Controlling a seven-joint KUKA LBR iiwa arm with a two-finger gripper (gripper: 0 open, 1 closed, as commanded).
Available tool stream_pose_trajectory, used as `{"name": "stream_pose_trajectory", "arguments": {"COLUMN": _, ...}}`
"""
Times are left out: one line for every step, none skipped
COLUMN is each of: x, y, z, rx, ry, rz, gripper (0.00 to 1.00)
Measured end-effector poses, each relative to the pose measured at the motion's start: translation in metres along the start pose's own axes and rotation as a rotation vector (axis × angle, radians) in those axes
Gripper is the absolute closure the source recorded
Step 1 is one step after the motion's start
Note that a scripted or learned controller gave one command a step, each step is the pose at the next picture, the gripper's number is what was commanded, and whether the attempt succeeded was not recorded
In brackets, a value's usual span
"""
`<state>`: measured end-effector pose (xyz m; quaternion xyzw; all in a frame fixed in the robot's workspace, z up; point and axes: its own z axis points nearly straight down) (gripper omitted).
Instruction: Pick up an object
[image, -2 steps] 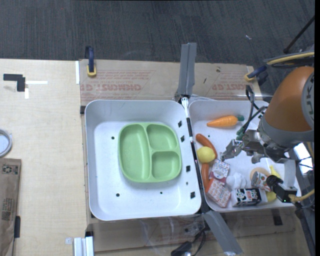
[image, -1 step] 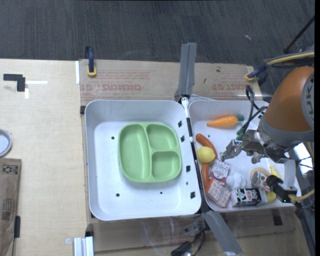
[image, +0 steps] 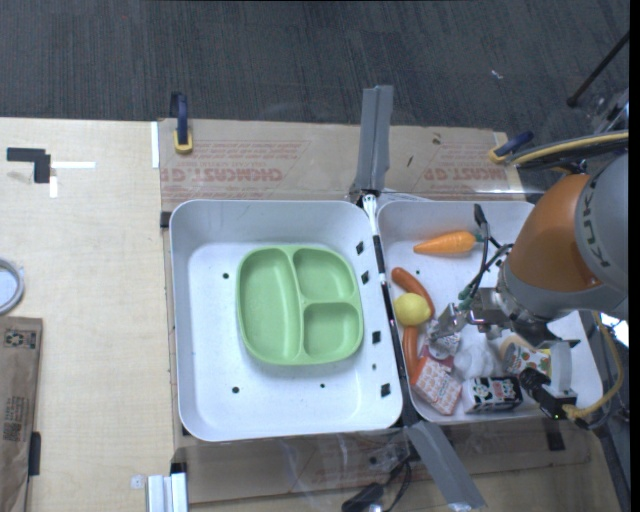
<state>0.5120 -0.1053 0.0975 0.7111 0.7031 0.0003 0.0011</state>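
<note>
The gripper (image: 447, 325) is down in the right bin (image: 560, 413), low among the clutter, just beside a lemon (image: 410, 309). From where I stand its tip is lost against a pale, crinkly bit of wrapping (image: 447, 347), so I cannot tell how it is set or whether it has anything.

The lemon sits by the wall between the bins, touching a red pepper (image: 412, 283) that curves around it. I'd judge it the best pick: firm, light, rounded, though its waxy skin could slip, so a grip square across its middle looks safest. An orange carrot (image: 446, 243) lies apart near the far wall, stiff and tapered, best taken at its thick end. A small pink packet (image: 436, 384) and a black-and-white carton (image: 493, 392) lie nearer me, flat and harder to get under.

The left bin (image: 200, 300) holds a green divided plate (image: 298, 303).
</note>
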Motion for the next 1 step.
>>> {"name": "stream_pose_trajectory", "arguments": {"x": -0.0502, "y": 0.0628, "z": 0.001, "rx": -0.01, "ry": -0.002, "rz": 0.043, "gripper": 0.0}}
